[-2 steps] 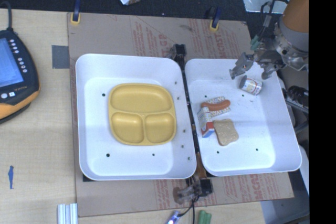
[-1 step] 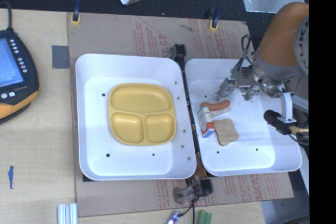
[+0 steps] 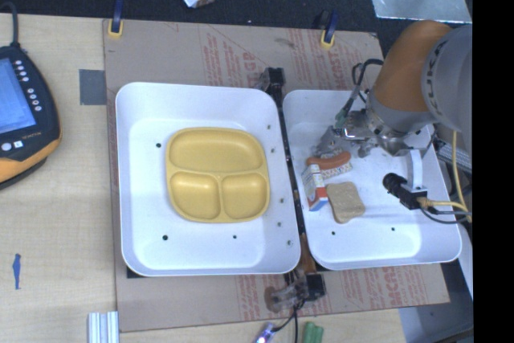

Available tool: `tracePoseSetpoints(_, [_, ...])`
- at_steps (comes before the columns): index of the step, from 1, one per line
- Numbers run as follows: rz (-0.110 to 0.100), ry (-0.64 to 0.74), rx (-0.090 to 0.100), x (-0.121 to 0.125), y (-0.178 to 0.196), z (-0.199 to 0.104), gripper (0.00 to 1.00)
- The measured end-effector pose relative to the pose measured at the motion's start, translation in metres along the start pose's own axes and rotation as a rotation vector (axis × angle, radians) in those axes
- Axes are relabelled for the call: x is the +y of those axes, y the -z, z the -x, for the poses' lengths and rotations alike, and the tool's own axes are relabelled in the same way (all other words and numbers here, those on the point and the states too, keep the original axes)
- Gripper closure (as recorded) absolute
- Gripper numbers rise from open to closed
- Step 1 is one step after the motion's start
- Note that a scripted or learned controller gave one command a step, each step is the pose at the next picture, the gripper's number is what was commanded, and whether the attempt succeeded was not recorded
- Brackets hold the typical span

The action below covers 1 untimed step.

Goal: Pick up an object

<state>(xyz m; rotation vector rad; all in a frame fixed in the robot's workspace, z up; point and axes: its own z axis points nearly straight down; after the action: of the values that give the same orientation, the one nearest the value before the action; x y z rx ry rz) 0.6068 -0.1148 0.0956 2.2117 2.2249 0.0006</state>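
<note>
Yellow divided tray (image 3: 217, 173) in left bin (image 3: 136, 173), end effector (image 3: 331, 142) low in right bin (image 3: 377, 245) above orange-striped box (image 3: 320, 177), tan sponge (image 3: 346, 202)

Red lettering repeats in rows along the cardboard sheet (image 3: 233, 48) under the bins, too blurred to read. Small carton (image 3: 315, 185) label also illegible. Nothing readable elsewhere.

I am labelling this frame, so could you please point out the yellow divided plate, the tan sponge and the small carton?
yellow divided plate (image 3: 217, 150): camera view, on its large upper compartment.
tan sponge (image 3: 346, 202): camera view, on the middle of its top face.
small carton (image 3: 315, 184): camera view, on its upper face.
</note>
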Motion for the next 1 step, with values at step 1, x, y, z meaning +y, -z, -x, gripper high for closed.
tracePoseSetpoints(1, [-0.005,-0.002,0.004,0.047,-0.0037,0.0262,0.0])
